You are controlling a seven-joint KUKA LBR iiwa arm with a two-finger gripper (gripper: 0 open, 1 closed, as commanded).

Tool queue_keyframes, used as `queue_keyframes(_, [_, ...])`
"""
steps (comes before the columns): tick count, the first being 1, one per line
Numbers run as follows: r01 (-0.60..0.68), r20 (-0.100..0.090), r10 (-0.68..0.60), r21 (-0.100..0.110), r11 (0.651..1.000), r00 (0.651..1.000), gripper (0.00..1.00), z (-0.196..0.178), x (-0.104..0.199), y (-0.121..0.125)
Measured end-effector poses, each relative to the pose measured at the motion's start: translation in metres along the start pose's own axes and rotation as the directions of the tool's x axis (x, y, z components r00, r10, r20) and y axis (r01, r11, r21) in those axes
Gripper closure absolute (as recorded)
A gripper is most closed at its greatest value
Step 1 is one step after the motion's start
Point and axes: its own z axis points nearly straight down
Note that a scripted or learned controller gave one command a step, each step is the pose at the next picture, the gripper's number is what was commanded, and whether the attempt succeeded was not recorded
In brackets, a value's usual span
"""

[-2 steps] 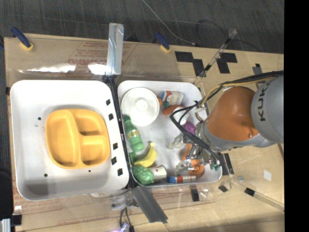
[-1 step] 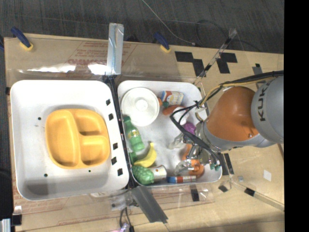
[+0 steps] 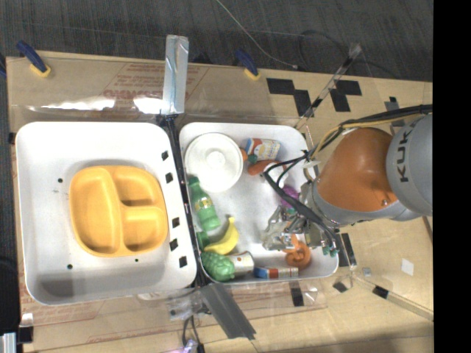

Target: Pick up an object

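Bench (image 3: 221,76): a brown board spanning the frame and bearing two shallow white bins side by side.

Left bin (image 3: 37,197): occupies the left half and holds a yellow divided tray (image 3: 118,210) near its centre.

Right bin (image 3: 254,197): centre-right, and crowded.

Arm (image 3: 353,179): enters from the right edge, its orange band and grey wrist lying over the bin's right wall, with black cables looping across toward the bin's middle.

White bowl (image 3: 214,160): upper left of the right bin.

Green bottle (image 3: 202,208): lies along the bin's left wall, long axis running top to bottom of the frame.

Banana (image 3: 224,240): rests just below the bottle, touching a green lump (image 3: 219,267) at the lower left corner.

Packet (image 3: 263,150): lies at the top of the bin, beside the bowl.

Marker (image 3: 276,273): lies along the bin's bottom wall, long axis left to right.

Gripper (image 3: 283,230): sits low in the lower right part of the bin. Cables and metal parts blur it, so its opening cannot be read, nor whether it has anything.

Orange object (image 3: 298,254): small and rounded, lying just below and slightly right of the gripper, touching or nearly touching it. This is judged the likeliest pick. The coming move turns on that offset: the object lies toward the lower edge of the frame from the gripper, close to the bin's lower right corner, leaving little room on its wall sides.
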Motion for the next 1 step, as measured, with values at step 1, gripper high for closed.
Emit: queue_keyframes(1, [0.299,-0.006,-0.299,-0.004,0.954,0.954,1.00,0.0130,-0.0792,0.0050])
